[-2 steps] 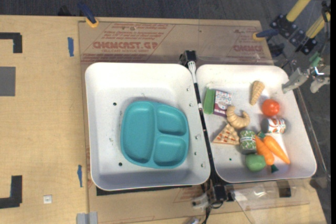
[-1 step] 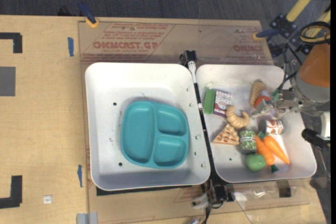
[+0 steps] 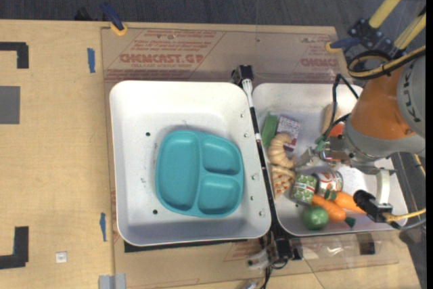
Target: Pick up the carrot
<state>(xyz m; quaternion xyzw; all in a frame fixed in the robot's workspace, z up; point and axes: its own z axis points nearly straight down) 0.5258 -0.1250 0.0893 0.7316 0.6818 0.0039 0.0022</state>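
The carrot (image 3: 338, 202) is orange and lies near the front of the right bin (image 3: 308, 107), between a can with a red and green label (image 3: 315, 185) and a green ball (image 3: 315, 217). My gripper (image 3: 319, 152) hangs over the middle of that bin, just behind the can and up-left of the carrot. The grey arm with its orange band (image 3: 377, 117) reaches in from the right and hides the bin's right side. Nothing shows as held.
The left bin (image 3: 135, 145) holds a teal divided plate (image 3: 199, 172). In the right bin also lie a tan lumpy item (image 3: 279, 149), a green packet (image 3: 270, 126) and a small purple-white packet (image 3: 289, 125). A black clamp (image 3: 243, 72) sits between the bins at the back.
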